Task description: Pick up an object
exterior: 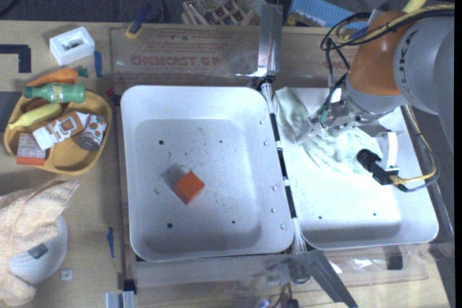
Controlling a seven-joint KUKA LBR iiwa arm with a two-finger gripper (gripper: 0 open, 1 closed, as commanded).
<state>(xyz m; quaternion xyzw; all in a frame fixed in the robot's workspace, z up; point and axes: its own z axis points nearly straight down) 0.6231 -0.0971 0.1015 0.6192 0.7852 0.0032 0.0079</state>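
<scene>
Cloth point(317, 137), pale and crumpled, lies under my gripper point(323, 117) at the far end of the right bin point(375, 216). An orange block point(190, 187) sits well apart in the left bin point(144, 119). Farther left, a yellow bowl point(72, 161) holds a green bottle point(56, 92) on the wooden bench point(43, 36).

orange block point(190, 187) alone in left bin point(144, 112), open floor around

Two bins point(144, 112), one orange block point(190, 187)
</scene>
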